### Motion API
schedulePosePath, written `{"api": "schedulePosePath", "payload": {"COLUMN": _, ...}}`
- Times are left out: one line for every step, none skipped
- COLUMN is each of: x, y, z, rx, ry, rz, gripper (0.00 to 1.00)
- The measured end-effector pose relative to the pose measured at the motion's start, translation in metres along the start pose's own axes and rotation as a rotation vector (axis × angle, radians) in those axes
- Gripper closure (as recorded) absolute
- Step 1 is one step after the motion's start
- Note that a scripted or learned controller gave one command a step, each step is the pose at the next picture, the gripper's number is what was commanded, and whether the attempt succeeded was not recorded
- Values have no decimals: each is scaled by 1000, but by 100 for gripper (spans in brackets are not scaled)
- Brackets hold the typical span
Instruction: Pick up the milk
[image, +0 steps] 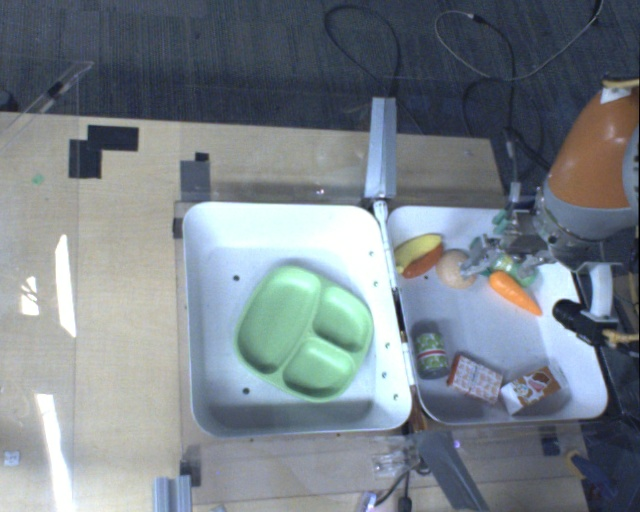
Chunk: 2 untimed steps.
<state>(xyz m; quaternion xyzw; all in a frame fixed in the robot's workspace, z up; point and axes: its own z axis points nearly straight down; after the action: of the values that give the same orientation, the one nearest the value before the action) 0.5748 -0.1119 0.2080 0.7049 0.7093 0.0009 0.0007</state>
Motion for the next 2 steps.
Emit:
{"api": "schedulePosePath", "payload": {"x": 76, "y": -45, "z": 23, "rx": 0, "ry": 0, "rz": -65, "gripper": 0}}
{"api": "schedulePosePath", "payload": {"x": 7, "y": -85, "z": 119, "rx": -8, "ry": 0, "rz": 149, "gripper": 0}}
